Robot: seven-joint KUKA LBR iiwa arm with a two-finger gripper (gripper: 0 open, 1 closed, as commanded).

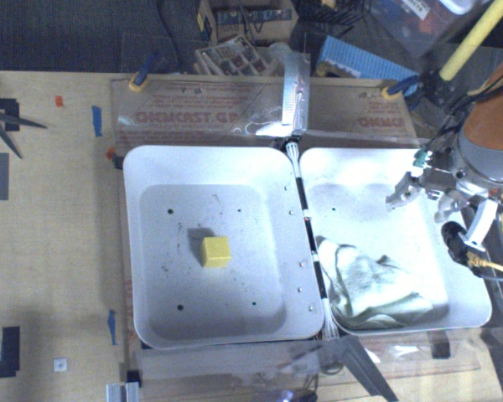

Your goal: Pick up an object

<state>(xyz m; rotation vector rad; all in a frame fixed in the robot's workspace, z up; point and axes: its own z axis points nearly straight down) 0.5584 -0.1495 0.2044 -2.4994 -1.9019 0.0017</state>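
1. Pale wooden bench carries two shallow white bins side by side, with cardboard and clutter behind them at the top of the view.
2. Landmark: the left bin, whose grey floor is dotted with small dark marks.
3. A yellow block lies on that floor, a little below and right of the left bin's middle, well apart from every wall.
4. The block looks nearly cubic, so no clear long axis can be told; it sits slightly turned, its edges not quite square to the bin's walls, and a flat face is up.
5. Just right of the left bin, sharing the central divider, is the right bin.
6. A crumpled whitish cloth lies in the right bin's near half, close to the divider.
7. The arm, grey with an orange band, enters far to the right of the left bin.
8. The gripper hangs over the right bin's far right part, away from the cloth and well apart from the block; whether its fingers are spread or closed cannot be told, and nothing is seen between them.
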